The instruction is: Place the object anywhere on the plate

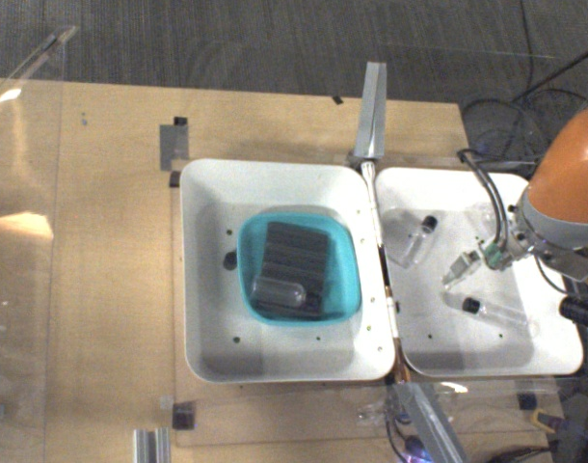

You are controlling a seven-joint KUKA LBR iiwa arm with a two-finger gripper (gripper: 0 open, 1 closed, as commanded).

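Two bins sit side by side on the counter, their inner walls touching along a divider post that rises at the far edge between them. In the left bin a plate lies near the middle, and a ribbed block rests on it; a small jar lies on the plate at the block's near left corner. In the right bin three vials lie apart: one vial toward the far left, a second vial near the middle, a third vial nearer the front. The hand hangs over the right bin, just right of the second vial, with the arm behind it at the right.
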